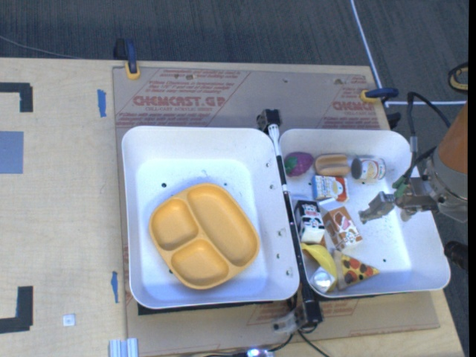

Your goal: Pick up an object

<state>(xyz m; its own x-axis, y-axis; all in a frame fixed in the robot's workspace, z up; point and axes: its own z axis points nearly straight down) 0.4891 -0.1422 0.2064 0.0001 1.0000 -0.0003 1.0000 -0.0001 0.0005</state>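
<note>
Presently we list, on the pale wooden surface (59, 222), two shallow white plastic bins. The left bin (141, 155) holds a yellow three-compartment plastic tray (204, 234). The right bin (424, 251) holds the candidates, crowded along its nine o'clock wall: a purple-and-green toy fruit (299, 163), a toy hot dog in a bun (332, 165), a small grey-lidded jar on its side (369, 169), a blue-and-white carton (329, 188), a black-and-white carton (310, 222), a brown snack packet (343, 228), a yellow toy banana (322, 258) and a toy pizza slice (357, 270).

The grey two-finger gripper (381, 205) hangs over bare bin floor at three o'clock of the packet, touching nothing; whether its jaws are open we cannot tell. We judge the packet nearest: centre above it, descend squarely, and avoid the neighbouring cartons.
</note>
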